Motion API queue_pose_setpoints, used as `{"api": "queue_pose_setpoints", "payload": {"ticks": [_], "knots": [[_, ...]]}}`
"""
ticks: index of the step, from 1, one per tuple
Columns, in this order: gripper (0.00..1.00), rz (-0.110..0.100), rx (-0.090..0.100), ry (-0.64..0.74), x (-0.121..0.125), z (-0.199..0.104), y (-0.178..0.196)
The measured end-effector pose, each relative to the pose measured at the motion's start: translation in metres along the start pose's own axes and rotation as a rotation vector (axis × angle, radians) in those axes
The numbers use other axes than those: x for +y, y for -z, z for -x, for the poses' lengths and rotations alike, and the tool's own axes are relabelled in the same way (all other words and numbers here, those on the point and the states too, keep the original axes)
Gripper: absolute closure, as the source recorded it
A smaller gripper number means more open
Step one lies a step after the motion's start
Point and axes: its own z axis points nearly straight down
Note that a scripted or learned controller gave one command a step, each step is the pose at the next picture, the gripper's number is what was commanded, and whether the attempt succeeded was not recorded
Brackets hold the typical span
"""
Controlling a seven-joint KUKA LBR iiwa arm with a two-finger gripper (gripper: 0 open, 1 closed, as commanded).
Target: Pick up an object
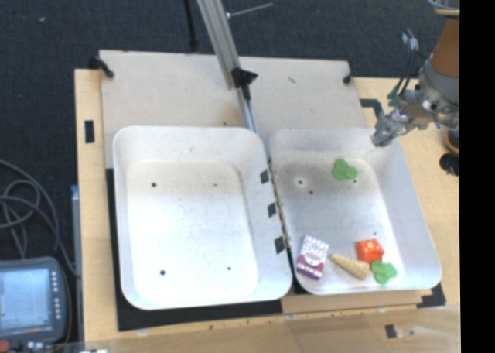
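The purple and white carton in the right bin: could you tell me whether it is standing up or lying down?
Lying down: the purple and white carton shows its broad printed face upward on the right bin's floor, beside the cone-shaped piece.

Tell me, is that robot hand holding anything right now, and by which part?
Nothing is held. The hand hangs over the right bin's far corner, apart from the green piece and the other toys lying in that bin.
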Motion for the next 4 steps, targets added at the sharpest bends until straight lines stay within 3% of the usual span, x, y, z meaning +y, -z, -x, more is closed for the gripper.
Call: {"api": "queue_pose_setpoints", "payload": {"ticks": [2,4], "knots": [[1.00,-0.001,0.002,0.000,0.011,-0.104,0.019],[1.00,-0.007,0.003,0.000,0.014,-0.219,0.002]]}}
